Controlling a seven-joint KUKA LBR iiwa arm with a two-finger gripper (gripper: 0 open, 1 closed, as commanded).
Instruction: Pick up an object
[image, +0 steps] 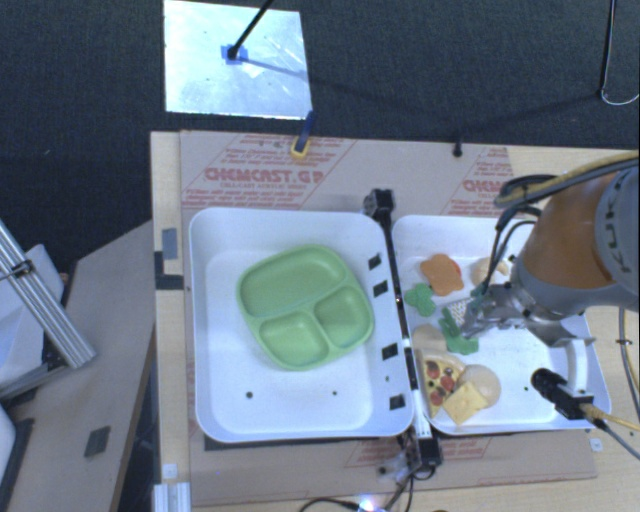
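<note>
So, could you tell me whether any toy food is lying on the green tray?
No, the green tray sits bare in the left bin, while the toy food lies in the right bin.

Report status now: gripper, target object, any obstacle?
Gripper low in right bin, over green toy pieces. Nothing seen held. Orange piece and pizza slice close by.

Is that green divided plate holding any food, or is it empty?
Empty. The green plate lies flat in the left bin, its three compartments bare; the toy food sits in the right bin.
</note>
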